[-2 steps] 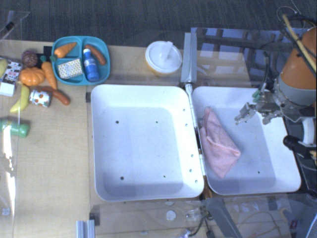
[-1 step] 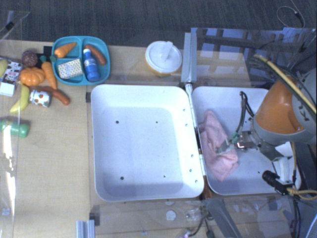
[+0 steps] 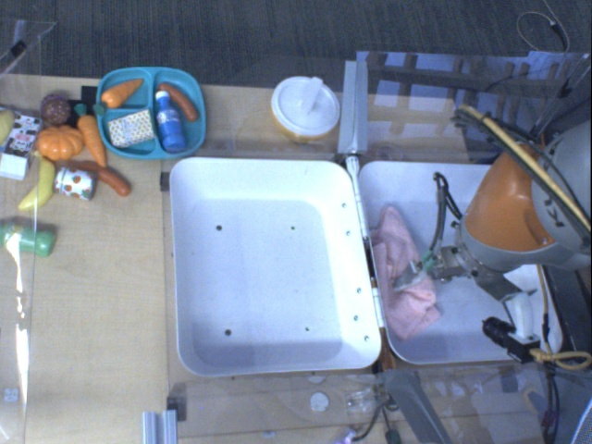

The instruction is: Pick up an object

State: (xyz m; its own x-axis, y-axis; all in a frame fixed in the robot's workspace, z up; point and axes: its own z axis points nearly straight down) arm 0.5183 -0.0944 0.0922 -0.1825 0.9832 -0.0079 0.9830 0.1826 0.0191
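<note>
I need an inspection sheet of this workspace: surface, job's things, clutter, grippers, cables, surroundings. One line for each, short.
Surface: wooden bench bearing two white bins side by side, the left bin and the right bin.
Job's things: pink cloth, crumpled, lying in the right bin against its left wall.
Clutter: teal divided plate with toy food, more toy food beside it at the bench's left edge, a white lidded cup behind the bins.
Grippers: gripper low at the cloth's right edge; jaws state cannot be judged.
Cables: black cables run along the arm; a yellow hose crosses above it.
Surroundings: dark carpet floor behind the bench.
</note>
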